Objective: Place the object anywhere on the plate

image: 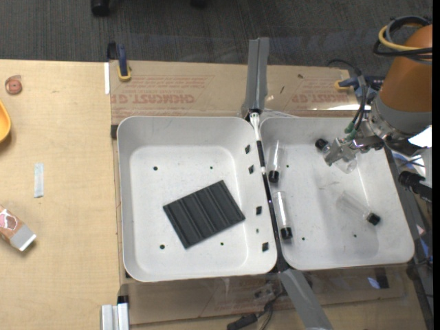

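Overhead, gripper [342,155] pinching clear tube [346,158], dark ridged plate [203,213] in left bin [130,205]

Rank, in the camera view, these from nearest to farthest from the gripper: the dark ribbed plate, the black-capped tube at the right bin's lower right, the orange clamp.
From the gripper:
1. Black-capped tube, right bin, just below.
2. Dark ribbed plate, left bin.
3. Orange clamp, bench's far left edge.

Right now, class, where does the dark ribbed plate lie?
The dark ribbed plate lies flat and slightly turned on the floor of the left bin, near its middle, across the central divider from the clear tubes in the right bin.
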Robot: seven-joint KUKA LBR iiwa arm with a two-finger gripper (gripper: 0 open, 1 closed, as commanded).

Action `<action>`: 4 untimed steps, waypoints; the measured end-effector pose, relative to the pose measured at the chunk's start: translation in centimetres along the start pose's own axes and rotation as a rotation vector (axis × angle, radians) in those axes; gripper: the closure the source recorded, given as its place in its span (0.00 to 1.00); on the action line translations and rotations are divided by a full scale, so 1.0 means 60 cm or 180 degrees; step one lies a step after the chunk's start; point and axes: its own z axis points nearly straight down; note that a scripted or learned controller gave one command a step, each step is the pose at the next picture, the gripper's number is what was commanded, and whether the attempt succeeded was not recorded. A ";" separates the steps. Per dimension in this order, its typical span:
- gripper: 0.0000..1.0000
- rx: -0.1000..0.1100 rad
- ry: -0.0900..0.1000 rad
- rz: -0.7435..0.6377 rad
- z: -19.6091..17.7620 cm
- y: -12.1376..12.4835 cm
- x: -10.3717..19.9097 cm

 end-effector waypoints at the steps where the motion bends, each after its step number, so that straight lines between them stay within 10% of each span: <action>1: 1.00 0.0005 -0.0002 0.0071 -0.012 0.155 0.100; 2: 1.00 0.0006 -0.0002 0.0004 0.013 0.185 0.235; 3: 1.00 0.0006 -0.0001 -0.0428 0.012 0.099 0.258; 4: 1.00 0.0000 0.0002 -0.2456 0.012 0.045 0.278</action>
